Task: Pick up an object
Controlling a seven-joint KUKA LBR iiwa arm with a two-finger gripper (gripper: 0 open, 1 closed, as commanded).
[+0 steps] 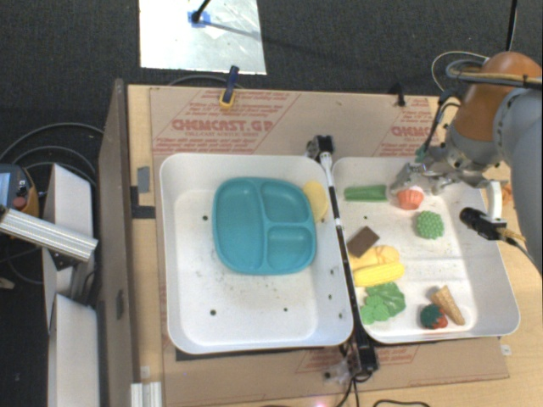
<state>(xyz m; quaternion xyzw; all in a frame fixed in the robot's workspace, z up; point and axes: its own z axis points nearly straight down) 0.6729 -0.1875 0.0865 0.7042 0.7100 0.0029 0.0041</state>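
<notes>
Pincer (413, 179) hovered just above orange-red toy (411, 197) in right bin (501, 299), beside green piece (366, 193); grip state perhaps spread, cannot tell.

the arm (509, 117) is grey and rounded, with an orange band at its upper end. thin dark cables loop over that band. the pincer (424, 176) is pale metal, its small parts too blurred to tell.

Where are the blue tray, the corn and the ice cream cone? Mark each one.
blue tray (254, 236): camera view, floor of its big compartment.
corn (379, 273): camera view, middle of the cob.
ice cream cone (448, 303): camera view, middle of the cone.
</notes>
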